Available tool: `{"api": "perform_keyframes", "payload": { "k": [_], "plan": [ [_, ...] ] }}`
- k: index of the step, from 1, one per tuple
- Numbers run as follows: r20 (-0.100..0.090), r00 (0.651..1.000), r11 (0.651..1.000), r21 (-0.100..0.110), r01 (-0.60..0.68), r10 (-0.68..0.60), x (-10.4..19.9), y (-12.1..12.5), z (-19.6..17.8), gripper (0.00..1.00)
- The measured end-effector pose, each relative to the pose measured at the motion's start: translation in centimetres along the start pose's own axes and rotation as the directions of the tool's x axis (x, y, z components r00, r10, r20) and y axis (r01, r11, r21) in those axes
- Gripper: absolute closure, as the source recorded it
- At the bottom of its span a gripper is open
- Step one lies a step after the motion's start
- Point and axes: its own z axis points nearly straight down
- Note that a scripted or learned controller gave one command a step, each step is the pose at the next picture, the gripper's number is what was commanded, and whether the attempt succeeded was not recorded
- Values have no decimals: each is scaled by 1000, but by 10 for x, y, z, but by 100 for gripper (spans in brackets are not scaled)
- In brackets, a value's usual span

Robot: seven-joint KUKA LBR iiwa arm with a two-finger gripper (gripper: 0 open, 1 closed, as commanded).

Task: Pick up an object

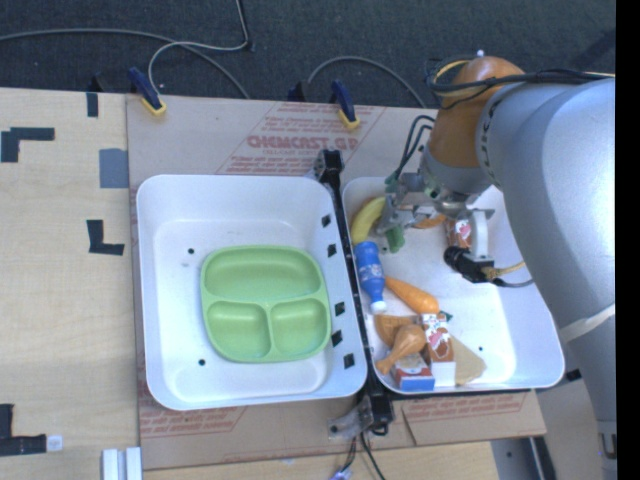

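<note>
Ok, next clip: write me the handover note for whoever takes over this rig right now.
Gripper: low over the back of the right bin, near the banana; finger state not readable, nothing visibly held.
Right bin: banana at the back left, blue bottle along the left wall, carrot mid-bin, a pile of toy food at the front.
Left bin: a green divided plate.
Done: no pick confirmed.
Left: grasp an object and lift it.

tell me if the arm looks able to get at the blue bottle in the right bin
Probably yes. The blue bottle lies uncovered by the right bin's left wall, and the gripper hangs just above it. The banana and carrot crowd it closely.
</note>
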Motion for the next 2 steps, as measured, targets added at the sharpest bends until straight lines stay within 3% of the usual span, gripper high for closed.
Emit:
{"api": "perform_keyframes", "payload": {
  "k": [1, 2],
  "plan": [
    [-1, 1000, 1000, -1, -2, 2, -15, -36, -84, 100],
    [-4, 1000, 1000, 2, -1, 1, 37, -45, -96, 100]
  ]
}}
